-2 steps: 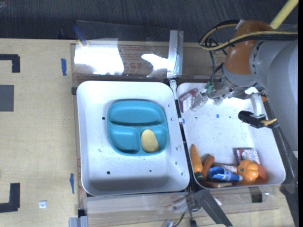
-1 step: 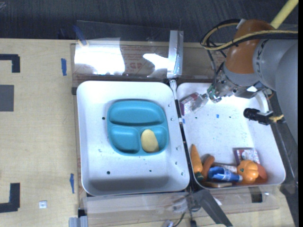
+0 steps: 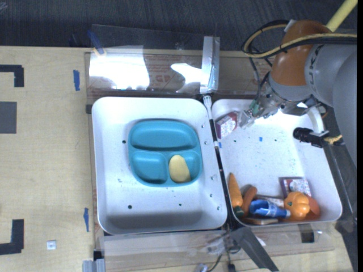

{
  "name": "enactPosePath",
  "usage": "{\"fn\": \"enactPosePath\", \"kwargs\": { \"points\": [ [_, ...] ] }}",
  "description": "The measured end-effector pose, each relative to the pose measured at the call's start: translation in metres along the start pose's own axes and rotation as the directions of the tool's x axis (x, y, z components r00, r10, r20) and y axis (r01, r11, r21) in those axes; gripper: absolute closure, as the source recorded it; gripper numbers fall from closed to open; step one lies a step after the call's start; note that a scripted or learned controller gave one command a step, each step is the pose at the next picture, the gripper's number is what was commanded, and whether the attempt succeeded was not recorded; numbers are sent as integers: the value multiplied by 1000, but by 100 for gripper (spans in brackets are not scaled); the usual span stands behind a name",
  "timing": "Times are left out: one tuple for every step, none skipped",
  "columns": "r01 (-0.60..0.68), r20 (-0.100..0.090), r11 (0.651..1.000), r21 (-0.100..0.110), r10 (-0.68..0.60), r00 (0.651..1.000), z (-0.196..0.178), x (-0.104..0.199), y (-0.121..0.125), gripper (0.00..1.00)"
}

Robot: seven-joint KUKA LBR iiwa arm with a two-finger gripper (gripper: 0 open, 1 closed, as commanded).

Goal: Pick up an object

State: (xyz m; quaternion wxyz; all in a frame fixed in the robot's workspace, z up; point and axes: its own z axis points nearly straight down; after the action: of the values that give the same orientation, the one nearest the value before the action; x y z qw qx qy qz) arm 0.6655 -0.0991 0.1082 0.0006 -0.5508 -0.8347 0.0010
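Observation:
My gripper (image 3: 253, 114) hangs low over the far left part of the right bin (image 3: 317, 169), under the orange-banded wrist (image 3: 295, 67). Just to its left a small dark maroon packet (image 3: 226, 124) leans against the bin's left wall, very close to the gripper tip; whether they touch I cannot tell. At the near edge of the same bin lie an orange carrot (image 3: 234, 190), a blue object (image 3: 267, 209), a round orange fruit (image 3: 299, 204) and a second maroon packet (image 3: 295, 185).
The left bin (image 3: 108, 152) holds a blue divided tray (image 3: 164, 151) with a yellow, egg-shaped object (image 3: 179, 168) in its lower right compartment. A metal post (image 3: 209, 64) stands behind the wall between the bins. A black cable part (image 3: 309, 135) juts over the right bin.

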Motion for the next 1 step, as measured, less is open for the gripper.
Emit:
{"fn": "enactPosePath", "kwargs": {
  "points": [
    [0,-1,1000,1,0,1000,1,0,0,0]
  ]
}}
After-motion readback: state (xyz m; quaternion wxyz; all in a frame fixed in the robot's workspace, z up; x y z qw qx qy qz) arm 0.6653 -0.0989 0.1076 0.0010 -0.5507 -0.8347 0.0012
